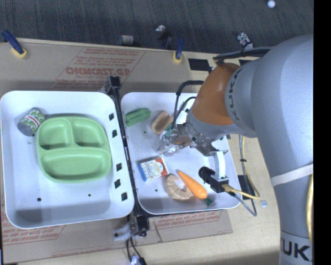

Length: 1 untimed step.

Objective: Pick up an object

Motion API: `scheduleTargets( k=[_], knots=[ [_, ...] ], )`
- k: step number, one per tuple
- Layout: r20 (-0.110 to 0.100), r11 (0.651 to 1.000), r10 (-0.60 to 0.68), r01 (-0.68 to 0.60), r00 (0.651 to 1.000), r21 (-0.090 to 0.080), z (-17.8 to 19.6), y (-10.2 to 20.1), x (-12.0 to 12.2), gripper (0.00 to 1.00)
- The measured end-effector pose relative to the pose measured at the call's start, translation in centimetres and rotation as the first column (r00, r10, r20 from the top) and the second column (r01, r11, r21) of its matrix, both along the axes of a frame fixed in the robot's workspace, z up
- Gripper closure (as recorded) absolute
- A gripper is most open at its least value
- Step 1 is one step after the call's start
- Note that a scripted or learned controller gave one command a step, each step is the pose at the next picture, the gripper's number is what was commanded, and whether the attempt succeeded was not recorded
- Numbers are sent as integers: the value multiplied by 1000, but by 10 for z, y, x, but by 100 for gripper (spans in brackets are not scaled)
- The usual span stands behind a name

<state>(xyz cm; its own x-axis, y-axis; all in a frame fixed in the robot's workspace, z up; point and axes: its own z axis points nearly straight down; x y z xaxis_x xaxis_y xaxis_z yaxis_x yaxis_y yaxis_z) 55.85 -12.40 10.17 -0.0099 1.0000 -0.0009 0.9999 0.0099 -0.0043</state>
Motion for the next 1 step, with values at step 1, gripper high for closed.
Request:
scheduleTargets(
  k=[1],
  knots=[
    [2,1000,-1,1,1000,1,90,60,-68,100]
  ],
)
